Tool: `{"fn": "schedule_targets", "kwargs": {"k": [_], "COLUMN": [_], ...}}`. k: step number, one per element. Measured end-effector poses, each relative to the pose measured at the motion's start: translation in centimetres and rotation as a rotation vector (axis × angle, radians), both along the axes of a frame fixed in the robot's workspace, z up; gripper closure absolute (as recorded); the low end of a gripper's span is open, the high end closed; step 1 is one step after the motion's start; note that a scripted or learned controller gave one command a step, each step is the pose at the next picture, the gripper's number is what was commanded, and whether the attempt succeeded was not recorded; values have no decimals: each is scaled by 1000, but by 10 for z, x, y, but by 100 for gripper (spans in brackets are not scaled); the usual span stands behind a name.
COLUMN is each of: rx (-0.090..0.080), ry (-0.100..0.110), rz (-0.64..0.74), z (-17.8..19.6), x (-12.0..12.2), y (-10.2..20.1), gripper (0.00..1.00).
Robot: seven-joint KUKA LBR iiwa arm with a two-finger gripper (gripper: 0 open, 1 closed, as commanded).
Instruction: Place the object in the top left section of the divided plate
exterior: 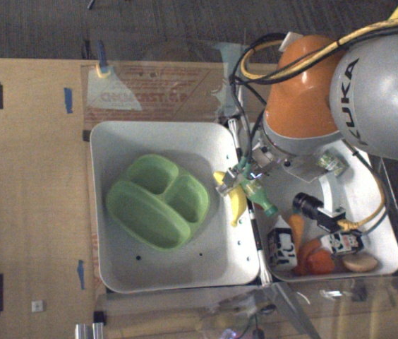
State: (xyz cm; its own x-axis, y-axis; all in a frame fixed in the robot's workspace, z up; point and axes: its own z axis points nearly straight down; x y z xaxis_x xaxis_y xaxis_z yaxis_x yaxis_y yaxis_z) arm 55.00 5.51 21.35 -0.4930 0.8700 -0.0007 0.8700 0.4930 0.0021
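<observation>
Hand [245,182] grips banana [236,198] at left bin's [107,260] right wall, near green divided plate [158,200]. We judge grip marginal; banana may slip early.

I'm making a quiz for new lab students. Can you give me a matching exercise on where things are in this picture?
Things:
1. divided plate
2. banana
3. orange fruit
4. blue tape

Places:
A. on the wooden bench
B. right bin
C. middle of the left bin
D. by the left bin's right wall, at the gripper

Pairs: 1-C, 2-D, 3-B, 4-A
</observation>
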Motion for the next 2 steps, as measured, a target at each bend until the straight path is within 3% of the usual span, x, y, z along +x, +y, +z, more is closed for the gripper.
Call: {"fn": "schedule_targets", "kwargs": {"k": [1, 2], "rx": [-1, -1], "ry": [-2, -2], "rz": [69, 133], "z": [18, 11], "x": [19, 39], "y": [-5, -4], "gripper": [100, 100]}}
